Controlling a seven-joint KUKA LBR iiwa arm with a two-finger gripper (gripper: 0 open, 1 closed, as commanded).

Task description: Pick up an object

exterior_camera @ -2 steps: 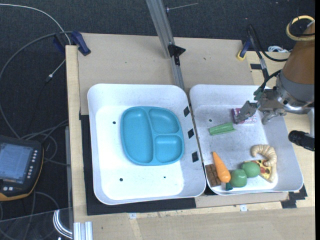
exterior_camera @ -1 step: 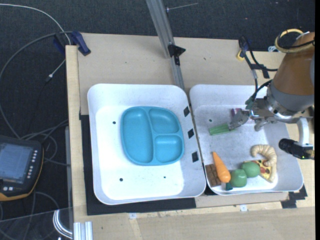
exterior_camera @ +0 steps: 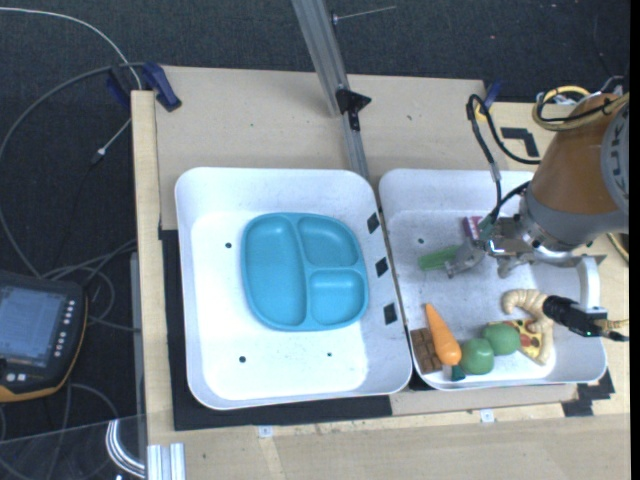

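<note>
The right bin holds several toy foods. A long green piece lies near the bin's middle left. My gripper is low over the bin, its tip right at that green piece's right end. Whether it grips the piece is not clear from this angle. A small pink item lies just behind the gripper. Along the front of the bin are an orange carrot, a brown block, two green round pieces, a pale curved piece and a yellow slice.
The left bin carries a blue divided plate. A metal pole slants down to the gap between the bins. Cables and the arm's orange band crowd the right bin's far right side.
</note>
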